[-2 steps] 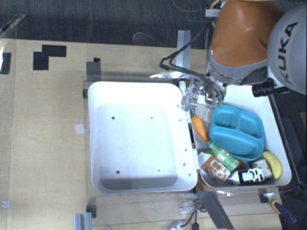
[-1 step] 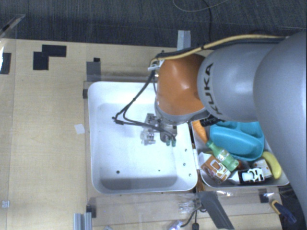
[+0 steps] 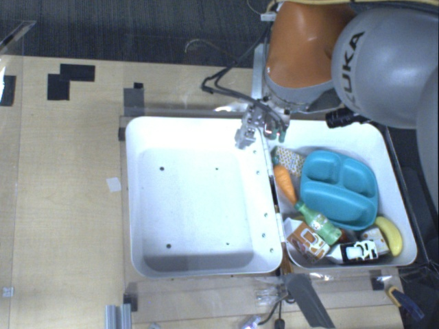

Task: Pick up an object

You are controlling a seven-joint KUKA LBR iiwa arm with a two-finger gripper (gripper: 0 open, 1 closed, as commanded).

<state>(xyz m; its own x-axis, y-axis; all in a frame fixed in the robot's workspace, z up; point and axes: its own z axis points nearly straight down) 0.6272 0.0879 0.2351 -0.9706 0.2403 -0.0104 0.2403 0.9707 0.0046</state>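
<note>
Two white bins [image 3: 199,266] sit on my bench. At twelve o'clock my gripper [image 3: 263,130] hangs over the shared wall; I cannot tell its grip. It could bump that wall and miss the carrot [image 3: 285,184].

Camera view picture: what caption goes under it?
Robot gripper hovers between two white bins; toys fill the right one.

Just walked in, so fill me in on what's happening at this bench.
A KUKA arm reaches in from the right, its gripper hanging over the wall between the two white bins. The right bin holds a blue tray, carrot, green bottle, banana and small packages. Nothing shows in the jaws.
</note>
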